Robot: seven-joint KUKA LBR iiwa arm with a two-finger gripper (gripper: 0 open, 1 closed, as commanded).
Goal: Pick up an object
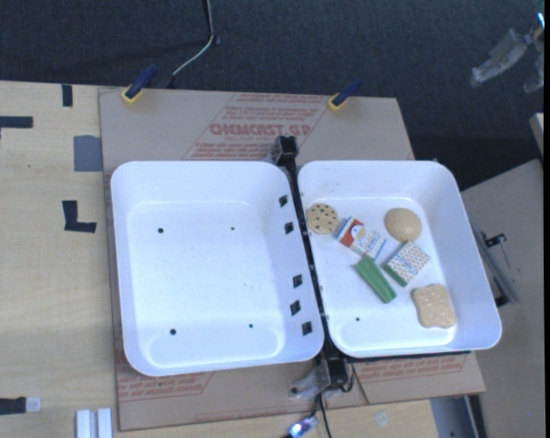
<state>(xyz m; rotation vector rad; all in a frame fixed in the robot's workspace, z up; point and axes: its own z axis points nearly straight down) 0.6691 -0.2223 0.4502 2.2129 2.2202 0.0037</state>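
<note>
The right bin (457, 199) holds several small items. A round speckled cookie (322, 217) lies near its left wall, with a red and white packet (358, 236) beside it. A tan round piece (402, 224) sits further right. Below them lie a green block (375, 279), a white patterned packet (408, 262) and a tan biscuit-like piece (434, 306). My gripper (507, 57) appears as a blurred grey shape at the top right, over the dark floor, well away from both bins and from every item.
The left bin (129, 245) adjoins the right one along a black clipped seam (297, 245). Both rest on a cardboard sheet (247, 126) held by two clamps. A black cable (202, 35) runs off at the back.
</note>
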